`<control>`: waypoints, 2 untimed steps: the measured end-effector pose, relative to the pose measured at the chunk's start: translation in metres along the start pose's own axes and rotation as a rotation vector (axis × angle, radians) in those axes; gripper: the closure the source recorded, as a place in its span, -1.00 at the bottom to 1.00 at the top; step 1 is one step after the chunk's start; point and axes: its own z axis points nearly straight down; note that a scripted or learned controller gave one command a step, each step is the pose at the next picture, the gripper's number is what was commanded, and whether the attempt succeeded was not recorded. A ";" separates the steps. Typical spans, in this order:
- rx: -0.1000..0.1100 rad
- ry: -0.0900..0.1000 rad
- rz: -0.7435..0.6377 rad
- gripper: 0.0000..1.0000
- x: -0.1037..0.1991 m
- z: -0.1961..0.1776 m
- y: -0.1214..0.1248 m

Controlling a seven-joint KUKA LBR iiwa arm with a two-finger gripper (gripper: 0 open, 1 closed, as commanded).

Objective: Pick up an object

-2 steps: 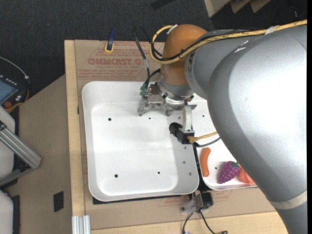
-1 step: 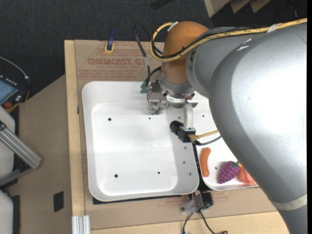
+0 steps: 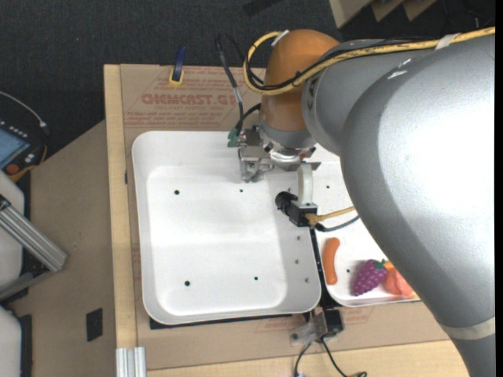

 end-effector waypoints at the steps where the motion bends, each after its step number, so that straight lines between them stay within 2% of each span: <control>1: -0.001 0.000 0.000 1.00 0.000 -0.010 0.000; 2: -0.011 0.001 -0.003 1.00 0.018 -0.128 -0.036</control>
